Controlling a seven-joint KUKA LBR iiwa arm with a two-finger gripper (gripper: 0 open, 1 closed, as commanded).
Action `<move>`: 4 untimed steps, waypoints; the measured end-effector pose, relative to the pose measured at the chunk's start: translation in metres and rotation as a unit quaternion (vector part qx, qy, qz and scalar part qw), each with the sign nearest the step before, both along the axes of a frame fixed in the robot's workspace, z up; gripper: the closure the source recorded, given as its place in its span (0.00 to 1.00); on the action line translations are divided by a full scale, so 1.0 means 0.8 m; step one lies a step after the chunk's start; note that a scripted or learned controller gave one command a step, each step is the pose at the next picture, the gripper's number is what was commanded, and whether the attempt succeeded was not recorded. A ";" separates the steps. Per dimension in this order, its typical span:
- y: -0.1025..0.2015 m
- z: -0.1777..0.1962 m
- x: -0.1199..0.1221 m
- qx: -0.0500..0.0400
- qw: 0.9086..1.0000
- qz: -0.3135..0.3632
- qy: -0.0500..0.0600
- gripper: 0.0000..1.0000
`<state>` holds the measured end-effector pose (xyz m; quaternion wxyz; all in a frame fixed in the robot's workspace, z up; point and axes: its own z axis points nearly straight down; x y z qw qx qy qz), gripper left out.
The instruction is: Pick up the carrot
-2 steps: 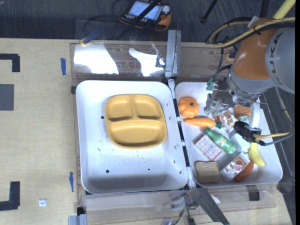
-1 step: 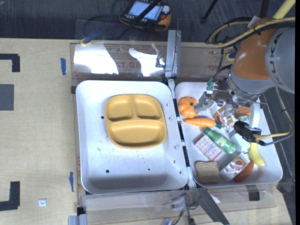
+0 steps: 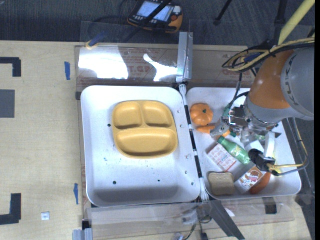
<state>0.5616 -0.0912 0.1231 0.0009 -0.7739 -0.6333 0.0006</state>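
Note:
An orange piece that looks like the carrot (image 3: 206,130) lies in the right bin (image 3: 289,183), just below a small orange pumpkin (image 3: 201,114). It runs right toward the gripper and is partly hidden under it. My gripper (image 3: 254,145) hangs low over the middle of the right bin, right of the carrot and over the cap end of a green bottle (image 3: 234,150). The wrist and its cables cover the tips, and nothing can be made out in its grasp.
The left bin (image 3: 95,134) holds a yellow divided plate (image 3: 145,129). The right bin also holds a patterned packet (image 3: 221,156), a brown bread-like block (image 3: 221,182) and a red-and-white packet (image 3: 254,180) at the front. A yellow cable (image 3: 287,169) loops at the right wall.

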 end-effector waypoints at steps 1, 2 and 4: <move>-0.011 -0.024 0.021 0.000 0.990 0.142 -0.001 0.00; 0.003 0.077 0.044 0.000 0.977 0.212 -0.002 0.00; 0.082 0.077 0.012 0.000 0.993 0.118 -0.001 0.00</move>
